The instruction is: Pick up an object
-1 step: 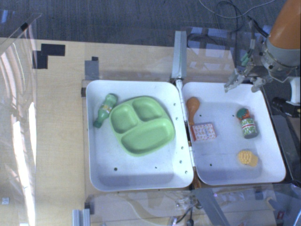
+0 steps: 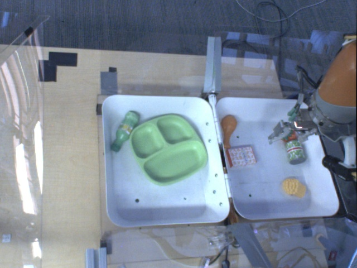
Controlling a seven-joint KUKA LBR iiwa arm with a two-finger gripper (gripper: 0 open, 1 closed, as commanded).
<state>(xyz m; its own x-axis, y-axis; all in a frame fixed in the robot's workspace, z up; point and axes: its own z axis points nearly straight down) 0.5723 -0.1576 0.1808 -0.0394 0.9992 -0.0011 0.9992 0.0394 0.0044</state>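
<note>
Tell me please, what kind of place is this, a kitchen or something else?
Probably a robot test bench in a lab, not a kitchen. Two white bins sit side by side on a wooden bench, the arm reaches in over the right one, and loose cables lie on the carpet behind.

You saw two white bins (image 2: 111, 205) on the bench: one green divided plate (image 2: 167, 148), one green bottle (image 2: 124, 129), one wooden spoon (image 2: 228, 128), one patterned card (image 2: 242, 156), one jar (image 2: 295, 149), one yellow cookie (image 2: 293, 187).

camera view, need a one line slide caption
Gripper over a small jar in the right bin; green divided plate in the left bin.
</note>
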